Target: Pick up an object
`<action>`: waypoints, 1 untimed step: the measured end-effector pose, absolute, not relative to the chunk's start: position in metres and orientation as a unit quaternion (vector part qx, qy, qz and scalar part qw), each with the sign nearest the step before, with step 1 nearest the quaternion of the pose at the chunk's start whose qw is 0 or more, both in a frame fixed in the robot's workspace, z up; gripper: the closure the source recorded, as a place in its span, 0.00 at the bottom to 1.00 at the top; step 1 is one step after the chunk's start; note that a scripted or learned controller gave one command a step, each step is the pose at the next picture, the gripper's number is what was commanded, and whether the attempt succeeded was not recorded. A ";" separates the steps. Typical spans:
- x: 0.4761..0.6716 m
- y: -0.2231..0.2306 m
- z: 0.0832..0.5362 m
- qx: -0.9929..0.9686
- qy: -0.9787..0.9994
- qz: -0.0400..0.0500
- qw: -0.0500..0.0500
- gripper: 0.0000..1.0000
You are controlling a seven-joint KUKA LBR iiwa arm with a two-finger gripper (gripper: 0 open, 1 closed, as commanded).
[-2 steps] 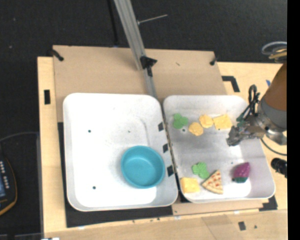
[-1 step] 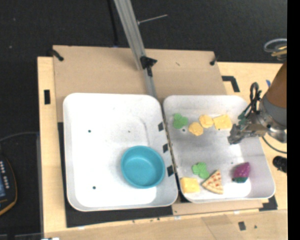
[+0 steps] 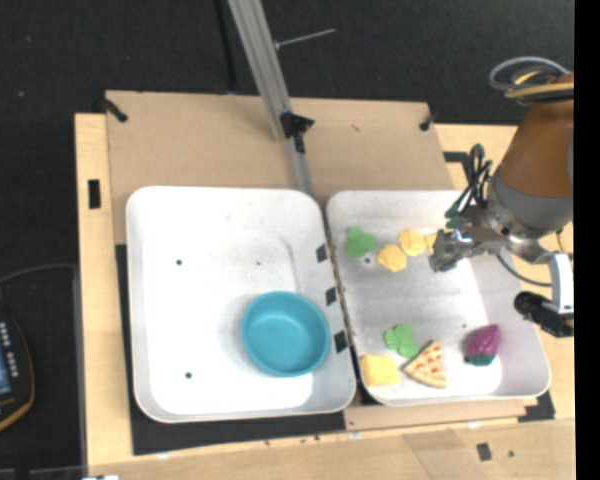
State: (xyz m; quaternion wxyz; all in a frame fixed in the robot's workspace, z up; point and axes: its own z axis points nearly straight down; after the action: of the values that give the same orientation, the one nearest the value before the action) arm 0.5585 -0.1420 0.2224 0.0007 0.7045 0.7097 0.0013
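The right bin (image 3: 500, 278) holds several small toys. Two yellow pieces (image 3: 402, 251) lie near its middle top, with a green leafy piece (image 3: 360, 242) to their left. Along the front sit another green piece (image 3: 401, 340), a yellow block (image 3: 380, 370), a pizza slice (image 3: 427, 365) and a purple toy (image 3: 482, 343). My gripper (image 3: 446, 252) hangs low over the right bin, just right of the two yellow pieces. Nothing shows between its fingers.
A blue bowl (image 3: 284, 332) sits in the left bin (image 3: 180, 268) near its front right corner. A grey metal pole (image 3: 265, 63) slants up from the divide between the bins. A black device (image 3: 0, 363) lies at the far left.
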 end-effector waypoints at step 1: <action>0.579 -0.099 0.217 0.705 0.709 0.001 0.001 1.00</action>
State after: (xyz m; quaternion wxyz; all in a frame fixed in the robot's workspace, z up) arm 0.5793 -0.0991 0.2168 0.0007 0.7053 0.7089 0.0010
